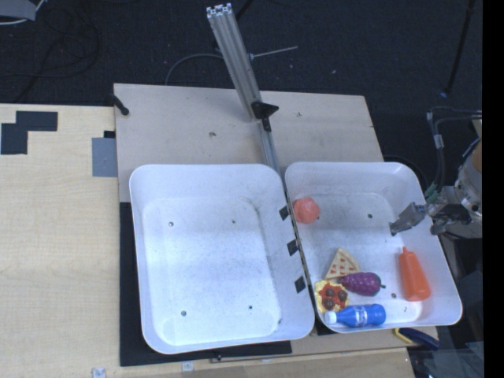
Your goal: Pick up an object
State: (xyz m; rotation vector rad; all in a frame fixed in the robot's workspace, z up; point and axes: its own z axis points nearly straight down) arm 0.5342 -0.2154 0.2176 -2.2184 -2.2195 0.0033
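Note:
The right bin (358, 181) holds a red ball (306, 209) near its left wall. An orange bottle-shaped toy (413, 274) lies at the right, with a tan wedge (341, 264), a purple piece (362, 283), a yellow and red toy (331, 295) and a blue bottle (358, 316) along the front. My gripper (423, 220) hangs at the bin's right rim, just above the orange toy in the view. It is open, with nothing between its fingers.
The left bin (157, 187) sits beside the right one, joined by black clips. A metal rail (240, 61) slants up from between the bins. Cables hang at the right by the arm.

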